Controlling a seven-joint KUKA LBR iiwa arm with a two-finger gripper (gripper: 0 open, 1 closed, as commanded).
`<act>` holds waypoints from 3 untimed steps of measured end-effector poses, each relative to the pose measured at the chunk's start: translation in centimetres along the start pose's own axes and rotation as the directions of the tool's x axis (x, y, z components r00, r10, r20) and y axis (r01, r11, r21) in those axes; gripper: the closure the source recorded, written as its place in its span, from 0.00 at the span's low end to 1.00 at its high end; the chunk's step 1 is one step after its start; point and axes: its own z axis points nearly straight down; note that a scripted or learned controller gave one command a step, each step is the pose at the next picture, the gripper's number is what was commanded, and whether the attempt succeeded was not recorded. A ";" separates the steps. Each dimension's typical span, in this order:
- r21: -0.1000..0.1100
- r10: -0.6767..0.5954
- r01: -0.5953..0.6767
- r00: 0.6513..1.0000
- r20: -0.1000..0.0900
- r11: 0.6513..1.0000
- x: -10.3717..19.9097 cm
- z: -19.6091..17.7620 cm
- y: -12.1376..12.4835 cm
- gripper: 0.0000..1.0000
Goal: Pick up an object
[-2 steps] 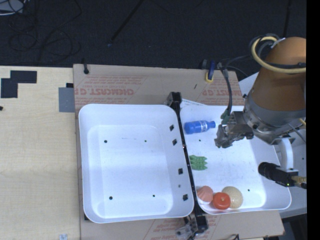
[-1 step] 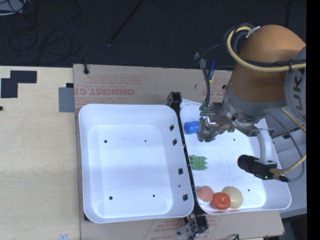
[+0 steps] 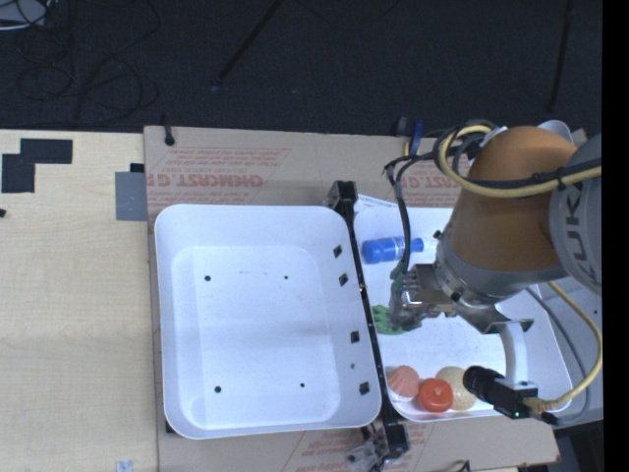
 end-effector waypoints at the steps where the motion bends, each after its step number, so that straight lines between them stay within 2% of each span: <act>1: -0.004 0.001 -0.001 1.000 0.000 1.000 -0.1 -1.2 0.2 1.00; 2: -0.015 -0.008 0.008 1.000 -0.001 1.000 6.1 -6.1 3.7 1.00; 3: -0.008 -0.009 0.009 1.000 -0.001 1.000 14.9 -2.7 6.3 1.00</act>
